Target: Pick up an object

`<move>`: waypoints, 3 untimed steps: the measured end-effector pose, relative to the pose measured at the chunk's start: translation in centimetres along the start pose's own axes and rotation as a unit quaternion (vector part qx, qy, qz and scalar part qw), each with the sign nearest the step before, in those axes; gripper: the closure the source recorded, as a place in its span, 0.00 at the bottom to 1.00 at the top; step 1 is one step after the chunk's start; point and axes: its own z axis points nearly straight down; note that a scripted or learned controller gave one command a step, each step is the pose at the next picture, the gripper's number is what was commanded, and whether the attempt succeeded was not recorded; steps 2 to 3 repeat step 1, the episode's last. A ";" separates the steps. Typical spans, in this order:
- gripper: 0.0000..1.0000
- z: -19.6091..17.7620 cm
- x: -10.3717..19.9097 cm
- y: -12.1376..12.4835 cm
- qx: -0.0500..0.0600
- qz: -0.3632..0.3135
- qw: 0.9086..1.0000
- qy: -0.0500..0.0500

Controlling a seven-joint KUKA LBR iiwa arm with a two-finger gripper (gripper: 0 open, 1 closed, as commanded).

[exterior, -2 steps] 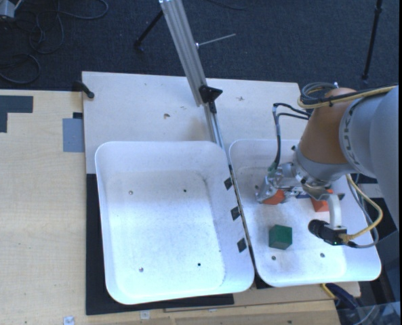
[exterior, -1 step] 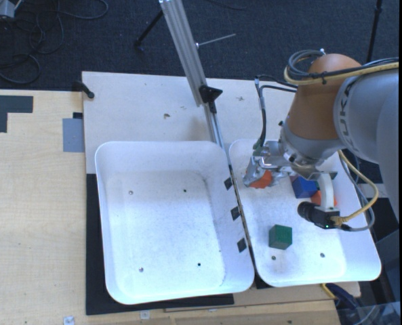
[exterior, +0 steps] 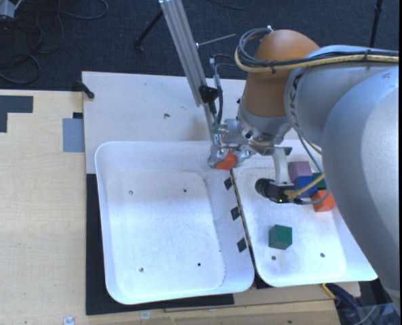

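- At the far left, the wooden bench top (exterior: 31, 202) lies bare apart from a few grey patches near its upper edge.
- Next to it is the left bin (exterior: 100, 181), shallow and white, its floor marked by a few small dark dots.
- Above that bin's back rim a slim metal rail (exterior: 186, 49) leans up and to the left, with a checkered tip at its top end; its foot comes down just beside the gripper.
- At the back end of the seam between the two bins is the gripper (exterior: 222, 153), pointing down.
- Right at its tip, touching it, is the orange-red piece (exterior: 225, 160): small, bright and irregular in outline, over the bins' shared rim.
- The wrist hardware crowds this spot, so I cannot tell how wide the gripper stands, nor whether the piece is truly pinched.
- Three black tabs (exterior: 234, 213) run down the seam below it.
- In the right bin (exterior: 316, 252) a green cube (exterior: 280, 236) sits alone towards the front.
- Farther back, a purple block (exterior: 298, 170), a blue block (exterior: 314, 181) and an orange block (exterior: 324, 201) cluster together.
- The grey arm (exterior: 353, 114) covers the right side and hides that bin's far edge.
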 end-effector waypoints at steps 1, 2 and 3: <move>1.00 -11.2 -3.6 1.5 -0.003 0.003 1.000 -0.002; 1.00 -11.2 -3.6 1.5 -0.003 0.003 1.000 -0.002; 1.00 -11.2 -3.6 1.5 -0.003 0.003 1.000 -0.002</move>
